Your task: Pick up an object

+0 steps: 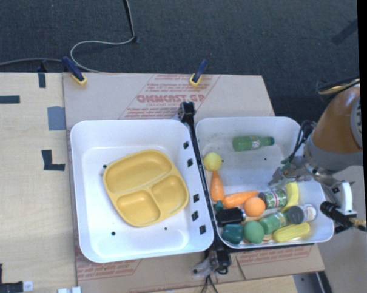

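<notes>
The right bin (243,125) holds several toy foods. A green bottle (253,143) lies alone near its far wall, and a yellow lemon (213,161) sits by the divider. Crowded along the near side are two orange carrots (239,199), an orange ball (255,206), a small can with a green label (272,199), a yellow banana (292,193), a green round fruit (254,231) and a yellow corn cob (291,231). My gripper (282,176) reaches in from the right, low over the bin, just above the can and banana. Nothing shows between its tips.
In the left bin (88,177) lies a yellow divided plate (146,187). A black clamp (186,110) joins the bins at the far rim. Both bins rest on cardboard (169,95), held by two yellow clips. The orange-banded arm (337,130) overhangs the right bin's right wall.
</notes>
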Robot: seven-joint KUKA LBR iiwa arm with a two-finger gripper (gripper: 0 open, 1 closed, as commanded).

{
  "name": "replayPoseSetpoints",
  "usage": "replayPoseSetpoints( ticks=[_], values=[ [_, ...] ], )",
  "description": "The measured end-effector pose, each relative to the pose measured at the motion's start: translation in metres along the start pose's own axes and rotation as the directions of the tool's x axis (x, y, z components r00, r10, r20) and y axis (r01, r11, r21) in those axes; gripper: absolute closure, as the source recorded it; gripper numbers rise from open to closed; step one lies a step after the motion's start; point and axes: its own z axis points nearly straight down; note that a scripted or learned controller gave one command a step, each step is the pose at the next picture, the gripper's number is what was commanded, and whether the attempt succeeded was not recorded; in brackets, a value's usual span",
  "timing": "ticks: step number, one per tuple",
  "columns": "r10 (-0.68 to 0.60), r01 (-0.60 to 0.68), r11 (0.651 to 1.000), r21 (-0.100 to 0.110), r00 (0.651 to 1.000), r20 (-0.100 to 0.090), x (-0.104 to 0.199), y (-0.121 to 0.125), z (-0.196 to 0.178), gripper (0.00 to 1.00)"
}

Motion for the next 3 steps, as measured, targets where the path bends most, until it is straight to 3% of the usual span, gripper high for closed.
replayPoseSetpoints(
  ticks=[2,3],
  values=[
    [-0.001,0.001,1.000,-0.001,1.000,-0.002,0.001,0.001,-0.019,1.00],
    [0.008,-0.008,1.000,0.009,1.000,0.005,0.012,0.086,0.022,1.00]
  ],
)
